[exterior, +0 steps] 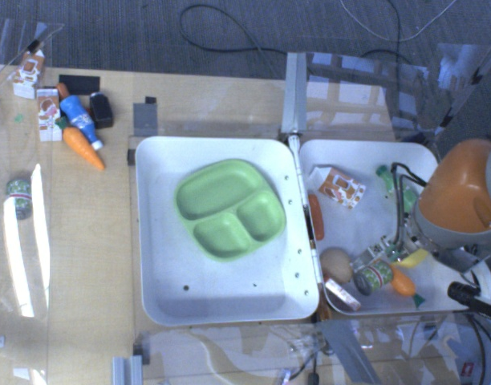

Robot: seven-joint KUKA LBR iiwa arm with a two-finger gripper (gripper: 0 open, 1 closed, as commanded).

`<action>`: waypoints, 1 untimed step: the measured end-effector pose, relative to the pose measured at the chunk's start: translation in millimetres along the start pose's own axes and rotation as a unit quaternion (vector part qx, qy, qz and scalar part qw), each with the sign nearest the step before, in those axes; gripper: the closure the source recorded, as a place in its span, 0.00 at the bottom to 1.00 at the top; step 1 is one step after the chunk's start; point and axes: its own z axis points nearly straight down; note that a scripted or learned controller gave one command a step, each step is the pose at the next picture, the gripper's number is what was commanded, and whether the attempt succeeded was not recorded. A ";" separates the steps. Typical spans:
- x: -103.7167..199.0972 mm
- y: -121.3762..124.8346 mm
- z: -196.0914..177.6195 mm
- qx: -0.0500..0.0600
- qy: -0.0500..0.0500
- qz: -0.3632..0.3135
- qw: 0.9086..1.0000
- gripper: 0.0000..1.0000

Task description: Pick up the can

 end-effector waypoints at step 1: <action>0.5 1.5 -9.1 -0.001 0.000 0.000 1.000 1.00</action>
